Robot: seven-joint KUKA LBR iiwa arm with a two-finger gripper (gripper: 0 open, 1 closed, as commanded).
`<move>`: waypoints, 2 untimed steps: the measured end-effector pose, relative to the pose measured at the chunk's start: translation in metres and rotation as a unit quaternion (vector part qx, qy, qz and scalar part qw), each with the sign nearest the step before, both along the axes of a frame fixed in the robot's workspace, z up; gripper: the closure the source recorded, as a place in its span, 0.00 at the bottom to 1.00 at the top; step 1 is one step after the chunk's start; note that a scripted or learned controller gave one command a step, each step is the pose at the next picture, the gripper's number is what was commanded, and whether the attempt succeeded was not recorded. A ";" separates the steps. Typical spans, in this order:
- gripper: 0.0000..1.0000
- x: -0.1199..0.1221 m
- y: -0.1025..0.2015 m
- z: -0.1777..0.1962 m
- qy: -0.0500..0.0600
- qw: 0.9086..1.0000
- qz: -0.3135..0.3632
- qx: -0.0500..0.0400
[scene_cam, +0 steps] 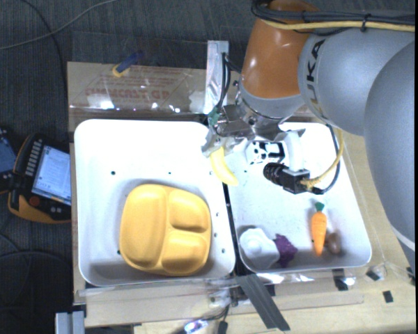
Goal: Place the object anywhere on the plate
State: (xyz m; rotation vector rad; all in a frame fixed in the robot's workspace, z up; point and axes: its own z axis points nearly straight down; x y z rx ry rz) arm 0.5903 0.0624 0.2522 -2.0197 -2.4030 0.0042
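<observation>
Grey arm reaching from right, hand (221, 139) pointing down, low

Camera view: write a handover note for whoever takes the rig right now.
Hand: above the wall between the two bins, shut on a banana that hangs from its fingers.
Plate: yellow, divided, in the left bin, nothing on it.
Right bin: carrot, white piece, purple piece along the near side.
Done: banana picked up.
Left: carry it left and towards the near side over the plate, lower, release.
</observation>
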 end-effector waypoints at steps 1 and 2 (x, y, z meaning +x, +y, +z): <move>1.00 -0.028 0.095 -0.084 0.001 0.999 0.043 0.000; 1.00 -0.085 0.105 -0.091 0.001 1.000 -0.028 -0.001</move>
